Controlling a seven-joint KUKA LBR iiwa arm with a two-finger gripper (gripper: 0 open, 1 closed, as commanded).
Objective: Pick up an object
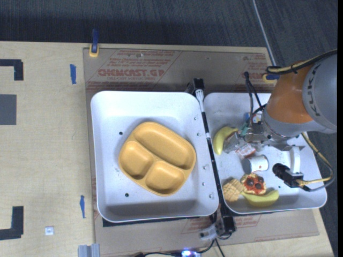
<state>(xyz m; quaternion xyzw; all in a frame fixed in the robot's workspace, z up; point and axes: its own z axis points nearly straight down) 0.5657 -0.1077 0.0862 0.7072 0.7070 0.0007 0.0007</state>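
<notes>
1. Overhead, in the camera view, the grey-and-orange arm (289, 103) reaches in from the right, and its gripper (244, 142) sits low over the middle of the right bin (230, 108), the likeliest reason being that every loose item on the bench lies there.
2. Whether the claw is open or closed cannot be told from this angle, and nothing can be seen held in it.
3. Closest to the gripper is the upper banana (221, 138), which lies curved against the bin's left wall, just beside the tool's tip. It looks like the object being tried for, though contact cannot be confirmed.
4. A white cylinder (259, 164) lies on its side just below the gripper, near the bin's centre.
5. Along the front edge of the right bin, a waffle piece (231, 188), a red-topped piece (254, 182) and a lower banana (265, 198) are crowded together, touching or nearly so, so a clean grasp there looks harder.
6. The left bin (102, 159) holds a single yellow divided tray (155, 157), which lies flat and skewed across the floor with its three compartments bare, well apart from the arm.
7. On this evidence the pick is not yet made.
</notes>
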